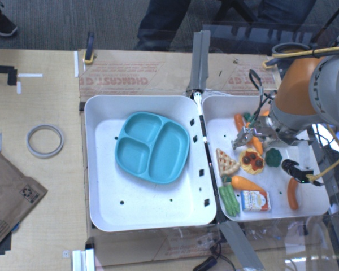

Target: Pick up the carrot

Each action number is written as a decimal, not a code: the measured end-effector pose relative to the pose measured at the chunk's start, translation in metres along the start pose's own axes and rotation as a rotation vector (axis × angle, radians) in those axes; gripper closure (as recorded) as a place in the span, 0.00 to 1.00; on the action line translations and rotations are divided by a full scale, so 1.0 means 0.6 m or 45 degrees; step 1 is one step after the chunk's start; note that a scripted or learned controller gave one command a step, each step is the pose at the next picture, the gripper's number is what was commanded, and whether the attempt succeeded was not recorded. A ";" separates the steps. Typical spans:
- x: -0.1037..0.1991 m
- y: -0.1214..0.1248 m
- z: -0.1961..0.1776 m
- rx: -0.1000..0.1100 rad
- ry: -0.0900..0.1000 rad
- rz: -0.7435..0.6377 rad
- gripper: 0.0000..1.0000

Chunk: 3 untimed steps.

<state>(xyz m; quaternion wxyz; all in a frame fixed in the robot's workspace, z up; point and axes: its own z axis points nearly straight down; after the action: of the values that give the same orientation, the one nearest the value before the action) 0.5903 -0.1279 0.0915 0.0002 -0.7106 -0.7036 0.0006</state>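
Note:
The right bin (pixel 316 208) holds several toy foods. An orange carrot (pixel 248 183) lies near its front, left of centre. A smaller orange carrot-like piece (pixel 238 122) with a green top lies at the back left. My gripper (pixel 247 135) hangs low over the bin's middle, between these two. Another orange piece (pixel 256 145) sits right under the gripper, partly hidden by it. I cannot make out whether that piece is held or just lies in the bin.
Around the gripper lie a pizza slice (pixel 226 162), a round berry tart (pixel 252 161), a dark green item (pixel 273 157), a sausage (pixel 293 195), a small carton (pixel 254 201) and a green vegetable (pixel 229 201). The left bin (pixel 101 151) holds a blue divided plate (pixel 152 147).

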 end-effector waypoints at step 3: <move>-0.038 0.028 0.000 0.000 0.000 -0.054 0.00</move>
<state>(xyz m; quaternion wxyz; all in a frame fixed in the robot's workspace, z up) 0.6070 -0.1512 0.0914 0.0002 -0.6956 -0.7184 0.0006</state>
